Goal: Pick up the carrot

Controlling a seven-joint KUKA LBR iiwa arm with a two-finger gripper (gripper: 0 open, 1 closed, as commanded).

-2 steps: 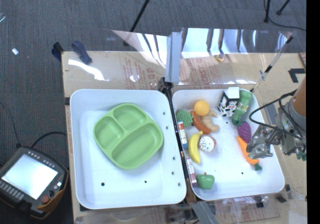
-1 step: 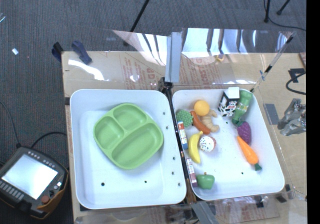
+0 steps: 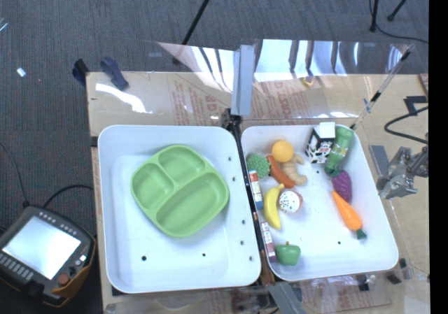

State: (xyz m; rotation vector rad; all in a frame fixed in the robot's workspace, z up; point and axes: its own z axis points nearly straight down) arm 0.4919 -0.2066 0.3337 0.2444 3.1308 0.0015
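The carrot (image 3: pixel 347 212) lies in the right bin (image 3: pixel 378 250) near its right wall, leafy end toward the front. A purple fruit (image 3: pixel 341 184) sits just behind it; a green bottle (image 3: pixel 340 147) stands farther back. The gripper (image 3: pixel 400 178) hangs outside the bin's right edge; whether its jaws are parted I cannot tell.

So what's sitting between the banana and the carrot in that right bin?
In the camera view, a round white-and-red toy lies between the banana and the carrot; beyond it, bare bin floor.
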